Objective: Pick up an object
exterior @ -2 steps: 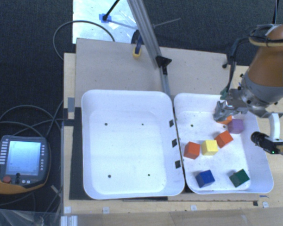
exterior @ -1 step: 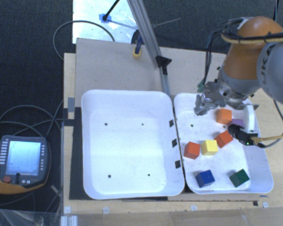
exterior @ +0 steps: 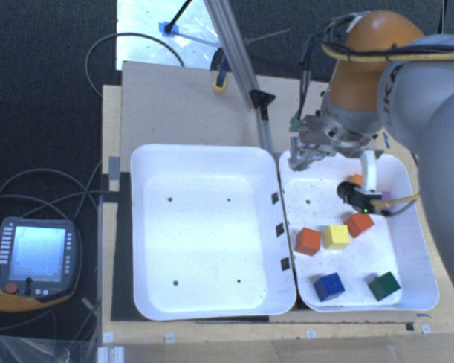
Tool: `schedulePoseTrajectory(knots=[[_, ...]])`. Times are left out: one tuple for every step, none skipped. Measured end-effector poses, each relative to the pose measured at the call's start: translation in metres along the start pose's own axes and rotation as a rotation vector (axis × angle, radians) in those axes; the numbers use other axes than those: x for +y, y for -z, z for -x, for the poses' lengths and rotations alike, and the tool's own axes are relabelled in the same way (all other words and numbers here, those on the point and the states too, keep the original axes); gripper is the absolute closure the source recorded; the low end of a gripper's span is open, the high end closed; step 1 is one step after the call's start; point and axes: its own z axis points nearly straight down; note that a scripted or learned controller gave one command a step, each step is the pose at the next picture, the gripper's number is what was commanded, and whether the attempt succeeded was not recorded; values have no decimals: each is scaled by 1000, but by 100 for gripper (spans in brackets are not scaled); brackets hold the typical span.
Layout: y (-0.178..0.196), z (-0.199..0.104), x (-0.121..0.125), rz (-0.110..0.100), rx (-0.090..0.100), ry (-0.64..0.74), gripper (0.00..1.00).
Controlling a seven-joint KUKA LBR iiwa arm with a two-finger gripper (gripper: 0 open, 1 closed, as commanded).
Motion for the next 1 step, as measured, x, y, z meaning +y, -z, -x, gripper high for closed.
schedulePoseTrajectory(knots=[[4,-48,36,2,0,1,100]])
